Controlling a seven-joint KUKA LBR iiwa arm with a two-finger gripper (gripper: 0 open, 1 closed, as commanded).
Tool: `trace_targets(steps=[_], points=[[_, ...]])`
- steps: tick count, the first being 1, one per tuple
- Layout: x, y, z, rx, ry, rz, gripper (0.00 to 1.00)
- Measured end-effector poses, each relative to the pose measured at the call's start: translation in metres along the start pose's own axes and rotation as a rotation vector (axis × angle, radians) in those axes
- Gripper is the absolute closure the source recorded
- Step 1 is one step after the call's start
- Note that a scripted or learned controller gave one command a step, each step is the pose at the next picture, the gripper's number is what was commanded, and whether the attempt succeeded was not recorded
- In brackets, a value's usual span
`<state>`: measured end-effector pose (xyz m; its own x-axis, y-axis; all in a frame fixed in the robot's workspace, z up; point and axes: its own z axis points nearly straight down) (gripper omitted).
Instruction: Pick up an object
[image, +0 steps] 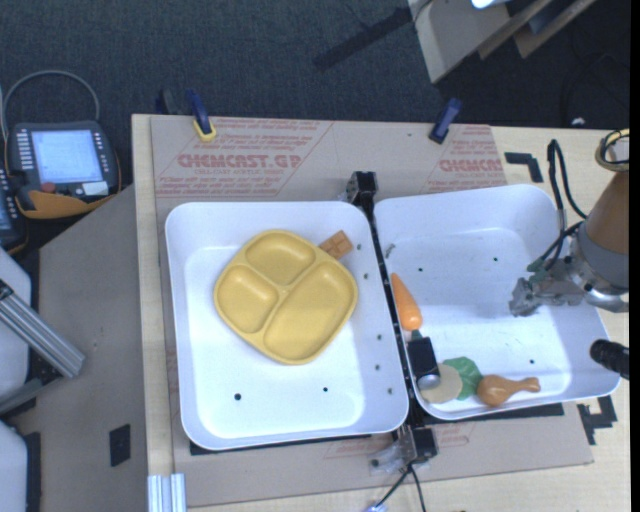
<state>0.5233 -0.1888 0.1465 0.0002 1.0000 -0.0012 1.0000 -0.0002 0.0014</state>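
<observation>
Reaching for something to lift, I judge the nearest candidates to be the cluster in the right bin (470, 215): a carrot (405, 302) lying along the bin's left wall, at about nine o'clock from the bin's centre, and, along the near edge at about six o'clock, a small black object (421, 355), a green piece (463, 371) with a pale round piece (444, 386) touching it, and a tan drumstick (506, 386) just beside them. Any of these would count as the object; the drumstick lies a little apart from the others at its thin end, so I judge it the cleanest to take.

My hand (530, 296) sits over the right side of that bin, at about three o'clock from its centre, well apart from the carrot and above the drumstick's spot in the picture, toward twelve o'clock from it. It holds nothing that I can see. The fingers are a small grey mass against the white floor, and I cannot tell how far open they are.

To do this well, I should travel toward six o'clock, line the fingers across the drumstick's narrow shaft, and come down clear of the bin's near wall.

Further out, the left bin (200, 380) carries a yellow divided plate (286, 296) with a small brown block (336, 243) at its one o'clock edge. Both bins rest on the bench (160, 300).
</observation>
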Motion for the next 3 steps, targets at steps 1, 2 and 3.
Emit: trace_targets(steps=[1,2,3], points=[[0.007,-0.004,-0.049,-0.004,-0.001,-0.002,1.00],[0.002,0.006,-0.103,-0.005,-0.002,-0.002,1.00],[0.052,0.006,-0.110,0.001,0.003,-0.006,1.00]])
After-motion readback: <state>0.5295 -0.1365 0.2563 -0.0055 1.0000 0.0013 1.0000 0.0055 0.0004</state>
